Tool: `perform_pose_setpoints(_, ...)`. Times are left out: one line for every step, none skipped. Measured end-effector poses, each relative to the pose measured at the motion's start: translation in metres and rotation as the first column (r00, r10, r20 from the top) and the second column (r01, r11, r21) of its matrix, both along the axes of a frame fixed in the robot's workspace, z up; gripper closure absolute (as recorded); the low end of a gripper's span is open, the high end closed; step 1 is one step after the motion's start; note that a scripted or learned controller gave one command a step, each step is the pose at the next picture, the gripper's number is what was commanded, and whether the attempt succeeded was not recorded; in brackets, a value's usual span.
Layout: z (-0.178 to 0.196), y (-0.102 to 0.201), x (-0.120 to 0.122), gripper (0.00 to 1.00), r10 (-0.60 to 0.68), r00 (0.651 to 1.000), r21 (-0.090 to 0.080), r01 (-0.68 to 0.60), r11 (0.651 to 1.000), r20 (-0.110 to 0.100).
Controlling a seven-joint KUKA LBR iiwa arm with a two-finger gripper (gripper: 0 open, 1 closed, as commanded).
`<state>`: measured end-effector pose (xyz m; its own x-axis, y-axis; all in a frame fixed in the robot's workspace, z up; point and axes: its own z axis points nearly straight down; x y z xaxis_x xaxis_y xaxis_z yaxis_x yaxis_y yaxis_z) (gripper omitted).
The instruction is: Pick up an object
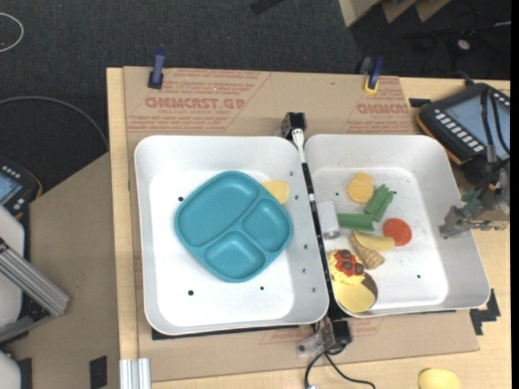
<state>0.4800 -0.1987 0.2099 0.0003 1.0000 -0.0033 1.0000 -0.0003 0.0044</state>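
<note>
Nothing is picked yet: the end effector sits at the right bin's right rim, its state impossible to tell, apart from the toy food, such as the tomato, inside.

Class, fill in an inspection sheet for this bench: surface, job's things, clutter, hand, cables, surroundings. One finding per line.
Surface: cardboard-covered bench bearing left bin and right bin.
Job's things: blue divided plate and a yellow piece in the left bin; toy foods in the right, including green pieces, red disc, pizza slice.
Clutter: nothing seen.
Hand: hand at the right bin's right rim; holding nothing visible.
Cables: black cable at the front edge.
Surroundings: tablet-like pendant, dark floor.
</note>
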Motion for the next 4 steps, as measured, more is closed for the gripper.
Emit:
perform_pose_setpoints(0.112, 0.057, 0.002, 1.0, 0.008, 1.0, 0.002, -0.008, 1.0, 0.01)
perform_pose_setpoints(0.192, -0.031, -0.001, 1.0, -0.006, 1.0, -0.006, 0.006, 1.0, 0.007)
perform_pose_setpoints(0.308, -0.025, 0.057, 1.0, 0.005, 1.0, -0.006, -0.004, 1.0, 0.013)
perform_pose_setpoints(0.252, -0.025, 0.023, 1.0, -0.002, 1.0, 0.004, 0.002, 1.0, -0.009)
